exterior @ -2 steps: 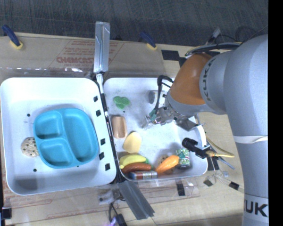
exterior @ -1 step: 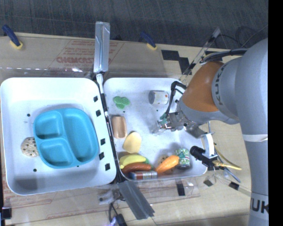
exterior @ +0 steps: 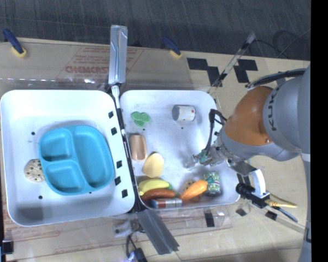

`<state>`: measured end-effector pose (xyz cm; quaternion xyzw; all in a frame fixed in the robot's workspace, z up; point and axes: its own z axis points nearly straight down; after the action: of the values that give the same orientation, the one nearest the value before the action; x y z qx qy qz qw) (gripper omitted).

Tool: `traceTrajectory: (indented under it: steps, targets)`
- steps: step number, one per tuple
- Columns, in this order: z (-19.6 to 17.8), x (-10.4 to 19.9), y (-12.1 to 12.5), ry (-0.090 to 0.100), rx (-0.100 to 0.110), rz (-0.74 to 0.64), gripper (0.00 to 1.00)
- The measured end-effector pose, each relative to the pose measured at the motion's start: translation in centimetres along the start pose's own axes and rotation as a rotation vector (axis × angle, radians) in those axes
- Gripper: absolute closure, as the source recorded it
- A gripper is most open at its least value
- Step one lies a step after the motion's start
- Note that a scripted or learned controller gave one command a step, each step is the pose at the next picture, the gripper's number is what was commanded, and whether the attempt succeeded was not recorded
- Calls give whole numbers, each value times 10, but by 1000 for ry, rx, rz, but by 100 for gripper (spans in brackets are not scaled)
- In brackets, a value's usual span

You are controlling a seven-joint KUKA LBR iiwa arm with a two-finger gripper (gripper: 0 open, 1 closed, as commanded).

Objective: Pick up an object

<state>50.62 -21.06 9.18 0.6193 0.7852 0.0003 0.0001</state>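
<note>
seemingly poised for a pick, the gripper [exterior: 201, 157] is hung just above the carrot [exterior: 193, 189]; its grip cannot be told.

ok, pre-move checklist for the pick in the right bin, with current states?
1. Tool over the right white bin: ok, low near its right side.
2. Nothing held: cannot tell, tip too small to read.
3. Target nearby: ok, orange carrot-shaped toy and small green can lie just below the tool.
4. Neighbours crowding: not ok, carrot touches the can, with the yellow banana-shaped toy close beside it.
5. Isolated option: ok, grey cylinder lies apart near the far wall.
6. Left white bin out of the way: ok, blue divided tray sits there.
</note>
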Motion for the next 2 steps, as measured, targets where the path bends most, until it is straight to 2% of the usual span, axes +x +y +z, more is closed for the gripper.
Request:
traceTrajectory:
  steps: [1,2]
  targets:
    - [0,-4,19,-1,0,-396,100]
    - [-25,8,79,0,0,-625,100]
